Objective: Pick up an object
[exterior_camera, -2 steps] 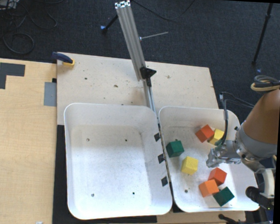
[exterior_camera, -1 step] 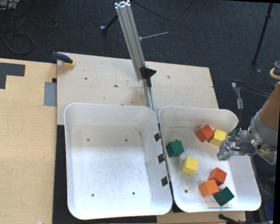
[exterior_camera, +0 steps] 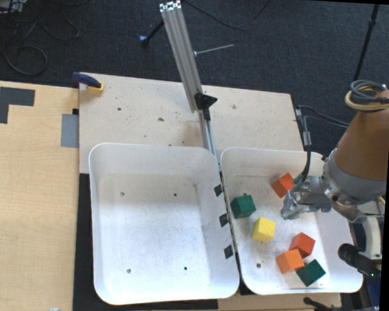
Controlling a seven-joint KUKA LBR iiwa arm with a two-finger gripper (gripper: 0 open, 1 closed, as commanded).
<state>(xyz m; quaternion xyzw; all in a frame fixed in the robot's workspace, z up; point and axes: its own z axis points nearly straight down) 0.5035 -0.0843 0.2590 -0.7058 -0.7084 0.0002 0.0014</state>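
A pale bench [exterior_camera: 157,112] on dark carpet was seen from above, with a blue-and-yellow clamp [exterior_camera: 88,81] at its upper left corner. Two shallow white bins were set side by side on it. The left bin [exterior_camera: 114,159] occupied the lower centre of the frame. A slanted aluminium bar [exterior_camera: 183,51] ran from the top centre down to the seam between the bins. In the right bin [exterior_camera: 260,159], a green cube [exterior_camera: 243,205], a yellow cube [exterior_camera: 264,229], an orange cube [exterior_camera: 283,185], a second orange cube [exterior_camera: 290,260], a red cube [exterior_camera: 302,244] and a dark green cube [exterior_camera: 311,272] were located. The gripper [exterior_camera: 293,209] was positioned low at the right, between the upper orange cube and the red cube. No object was seen between the fingers; their opening could not be determined.
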